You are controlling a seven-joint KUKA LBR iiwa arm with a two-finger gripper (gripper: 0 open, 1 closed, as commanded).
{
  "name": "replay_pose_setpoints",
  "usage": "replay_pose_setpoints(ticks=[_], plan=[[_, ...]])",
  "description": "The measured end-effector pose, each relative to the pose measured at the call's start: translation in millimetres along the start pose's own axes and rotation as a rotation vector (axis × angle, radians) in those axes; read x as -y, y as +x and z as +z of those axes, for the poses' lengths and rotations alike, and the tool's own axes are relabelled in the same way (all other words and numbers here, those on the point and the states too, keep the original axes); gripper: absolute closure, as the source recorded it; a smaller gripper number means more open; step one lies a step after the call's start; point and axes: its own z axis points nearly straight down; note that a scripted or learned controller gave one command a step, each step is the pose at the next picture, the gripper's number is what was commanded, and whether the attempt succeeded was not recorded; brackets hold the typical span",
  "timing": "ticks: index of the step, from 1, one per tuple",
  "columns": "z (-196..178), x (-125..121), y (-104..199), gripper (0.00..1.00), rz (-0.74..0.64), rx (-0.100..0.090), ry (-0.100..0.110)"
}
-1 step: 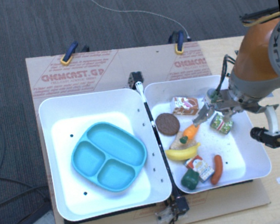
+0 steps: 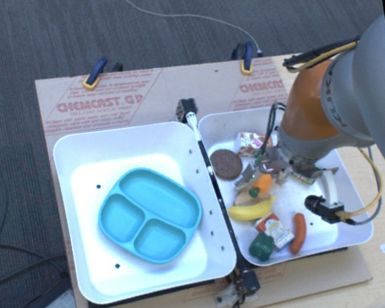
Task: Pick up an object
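— Where is the tool hanging right now?

— Low over the right bin, in among the toy food. Whether it is released or clenched I cannot tell; the wrist and the clutter hide that part.

— What lies nearest to it?

— A small orange piece, touching or just below the tool's tip as the camera sees it. The banana lies a little further out on that same side, toward the bin's near edge.

— How does the banana lie?

— Its long axis runs crosswise to the arm's reach, roughly side to side in the picture. I judge a grasp across its narrow middle would suit it best.

— Anything else close by?

— A brown round disc sits just beside the tool, on the side facing the left bin. The red sausage and green piece lie beyond the banana, well apart from the tool.

— And the blue plate?

— Far off, in the left bin.
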Motion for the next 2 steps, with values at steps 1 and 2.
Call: replay_pose_setpoints(ticks=[1, 2], plan=[[-11, -1, -1, 1.00, 0.002, 0.001, -0.002], [-97, 26, 56, 1.00, 0.000, -0.001, 0.007]])
